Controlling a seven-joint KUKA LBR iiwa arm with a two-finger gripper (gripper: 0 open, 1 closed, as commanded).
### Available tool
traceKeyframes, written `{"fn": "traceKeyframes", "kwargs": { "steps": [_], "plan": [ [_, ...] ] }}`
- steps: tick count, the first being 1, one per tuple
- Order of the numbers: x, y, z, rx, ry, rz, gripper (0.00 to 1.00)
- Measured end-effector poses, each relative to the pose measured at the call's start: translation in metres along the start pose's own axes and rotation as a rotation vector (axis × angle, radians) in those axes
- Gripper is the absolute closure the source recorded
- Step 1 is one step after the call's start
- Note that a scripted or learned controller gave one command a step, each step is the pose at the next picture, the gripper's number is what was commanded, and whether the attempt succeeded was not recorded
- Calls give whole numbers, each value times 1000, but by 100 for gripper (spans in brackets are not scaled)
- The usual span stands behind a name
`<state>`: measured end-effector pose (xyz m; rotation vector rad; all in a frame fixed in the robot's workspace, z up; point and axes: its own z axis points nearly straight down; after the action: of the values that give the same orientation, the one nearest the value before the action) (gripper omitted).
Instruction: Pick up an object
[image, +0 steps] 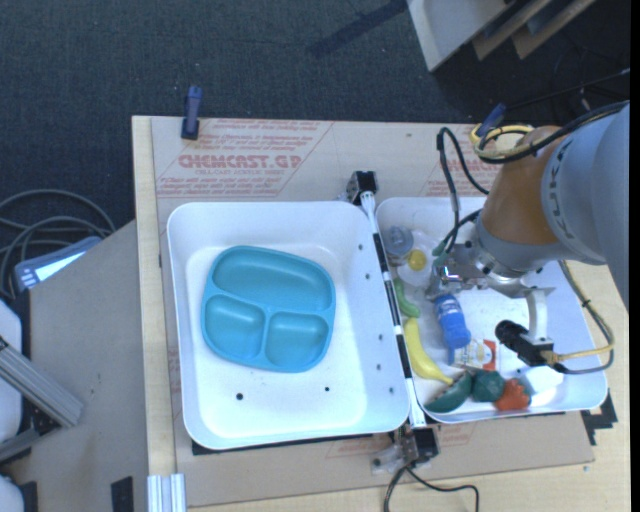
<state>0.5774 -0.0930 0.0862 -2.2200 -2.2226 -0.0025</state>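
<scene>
claw (447, 272) above blue bottle (453, 321), right bin (590, 330).

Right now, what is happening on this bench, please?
A grey robot arm reaches in from the right over the right bin, which holds many small items: a blue bottle, a yellow banana, a dark green toy and an orange piece. The left bin holds a blue divided tray. Nothing looks lifted yet.
</scene>
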Motion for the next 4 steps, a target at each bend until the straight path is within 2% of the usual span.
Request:
{"fn": "traceKeyframes", "kwargs": {
  "steps": [1, 2, 3, 4],
  "plan": [
    [0, -1, 2, 3, 0, 1, 0],
    [1, -9, 1, 3, -1, 2, 0],
    [1, -27, 1, 1, -1, 2, 0],
    [2, -27, -8, 1, -2, 2, 100]
  ]
}}
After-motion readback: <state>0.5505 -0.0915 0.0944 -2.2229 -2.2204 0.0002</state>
